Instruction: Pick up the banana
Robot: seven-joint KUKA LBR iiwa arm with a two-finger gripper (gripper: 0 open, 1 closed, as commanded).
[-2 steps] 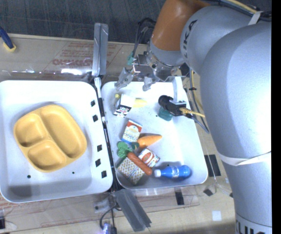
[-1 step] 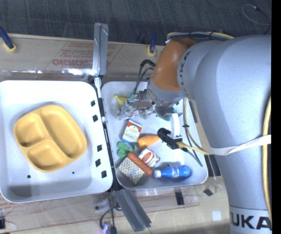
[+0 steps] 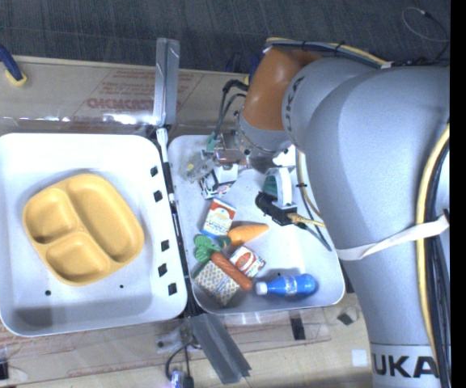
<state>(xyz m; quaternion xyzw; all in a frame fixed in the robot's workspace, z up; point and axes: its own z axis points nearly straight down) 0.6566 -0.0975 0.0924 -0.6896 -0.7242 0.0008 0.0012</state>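
Gripper [image 3: 219,166] hovering just beyond the small red-and-white cardboard carton [image 3: 218,217]. Open or closed, I can't tell. Banana? Can't place it in the clutter near that carton, maybe hidden under the big grey arm [image 3: 362,152], so bearing and long axis stay unknown.

"UKA" readable on grey arm base [image 3: 399,338].

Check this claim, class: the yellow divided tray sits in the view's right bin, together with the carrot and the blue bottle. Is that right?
Wrong bin: the yellow divided tray sits in the left bin. The carrot and the blue bottle do lie in the right bin, as the camera view shows.
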